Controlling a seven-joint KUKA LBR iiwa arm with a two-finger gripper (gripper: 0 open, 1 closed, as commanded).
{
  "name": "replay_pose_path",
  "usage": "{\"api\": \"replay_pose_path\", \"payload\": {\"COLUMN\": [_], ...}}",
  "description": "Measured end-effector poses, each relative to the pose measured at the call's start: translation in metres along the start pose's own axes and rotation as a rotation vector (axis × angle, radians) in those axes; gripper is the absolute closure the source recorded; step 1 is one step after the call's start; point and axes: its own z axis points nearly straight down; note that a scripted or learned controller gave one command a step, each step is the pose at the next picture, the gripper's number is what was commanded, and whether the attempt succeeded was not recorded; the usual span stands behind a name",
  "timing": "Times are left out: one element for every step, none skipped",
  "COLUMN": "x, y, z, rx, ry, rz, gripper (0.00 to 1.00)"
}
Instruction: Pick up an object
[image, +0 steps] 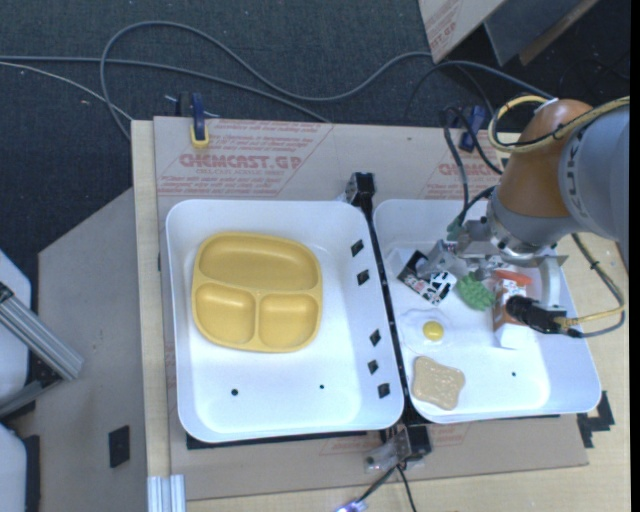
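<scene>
1. Yellow divided plate (258, 290) lies alone in the left bin (200, 400), well apart from the arm.
2. Right bin (560, 385) carries the loose pieces: a black-and-white item (433, 287) near its left wall, a green piece (473, 293) just beside that, a fried egg (432, 330) below them, and a slice of toast (438, 383) at the near edge.
3. Grey arm (585, 170) reaches in from the right, its orange band sitting over the far part of the right bin.
4. Claw (478, 262) hangs low over the cluster at the far left of that bin, close above the green piece and the black-and-white item. Its body hides the tips, so I cannot tell whether it is released, clenched or grasping anything.
5. An orange-and-white object (512, 308) lies just to the right of the green piece, perhaps a small packet; the view is too coarse to be sure.
6. Nearest candidates for the pick are the green piece and the black-and-white item, which lie just toward the near side and left of the claw. Egg and toast lie farther toward the near edge and would call for a longer move.
</scene>
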Motion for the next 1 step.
{"api": "replay_pose_path", "payload": {"x": [-0.0009], "y": [0.0035], "z": [-0.0166], "rx": [-0.012], "ry": [-0.003], "rz": [-0.001], "gripper": [1.0]}}
